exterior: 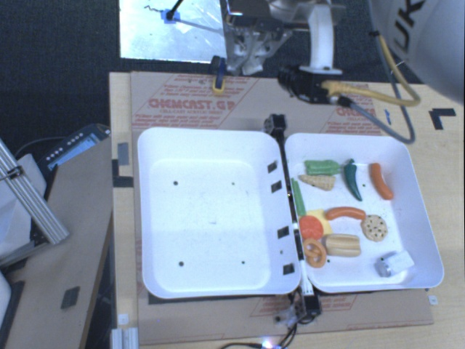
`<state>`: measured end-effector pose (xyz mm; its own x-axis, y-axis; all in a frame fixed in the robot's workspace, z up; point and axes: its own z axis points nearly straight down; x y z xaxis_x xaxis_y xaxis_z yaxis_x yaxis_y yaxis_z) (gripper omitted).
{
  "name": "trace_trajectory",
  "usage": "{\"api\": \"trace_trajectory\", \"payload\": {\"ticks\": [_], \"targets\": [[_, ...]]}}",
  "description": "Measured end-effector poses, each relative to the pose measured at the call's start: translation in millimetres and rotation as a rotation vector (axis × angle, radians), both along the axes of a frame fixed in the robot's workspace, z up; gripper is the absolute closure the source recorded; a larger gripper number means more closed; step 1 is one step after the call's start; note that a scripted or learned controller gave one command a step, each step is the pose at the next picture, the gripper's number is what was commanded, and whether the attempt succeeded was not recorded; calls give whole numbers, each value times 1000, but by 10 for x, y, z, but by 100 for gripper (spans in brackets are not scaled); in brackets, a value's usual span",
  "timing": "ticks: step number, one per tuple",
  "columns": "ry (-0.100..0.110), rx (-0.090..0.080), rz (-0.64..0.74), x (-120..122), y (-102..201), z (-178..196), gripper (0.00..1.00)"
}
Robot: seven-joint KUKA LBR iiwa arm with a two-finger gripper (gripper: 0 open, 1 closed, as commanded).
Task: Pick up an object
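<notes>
The right white bin (423, 217) holds several toy foods. Among them are a green vegetable (322, 167), a dark green pepper (352, 179), an orange sausage (381, 181), a red sausage (344, 213), a cookie (374, 227), a red tomato (312, 227), a bun (342, 245), a pretzel (315, 254) and a grey-white block (392, 263). My gripper (245, 65) hangs high beyond the far edge of the bins, over the cardboard. It is open with nothing between its fingers, well away from every object.
The left white bin (145, 217) lies beside the right one, joined by a black hinge strip (285, 209). A small yellow and blue clip (218, 77) sits on the cardboard under the gripper. A yellow and grey cable (378, 100) runs behind the right bin.
</notes>
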<state>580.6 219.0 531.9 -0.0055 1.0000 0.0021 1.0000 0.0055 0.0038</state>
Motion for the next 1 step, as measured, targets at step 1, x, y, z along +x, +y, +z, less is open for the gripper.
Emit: {"api": "trace_trajectory", "payload": {"ticks": [1], "targets": [[3, -1, 0, -253, 157, 32, 100]]}}
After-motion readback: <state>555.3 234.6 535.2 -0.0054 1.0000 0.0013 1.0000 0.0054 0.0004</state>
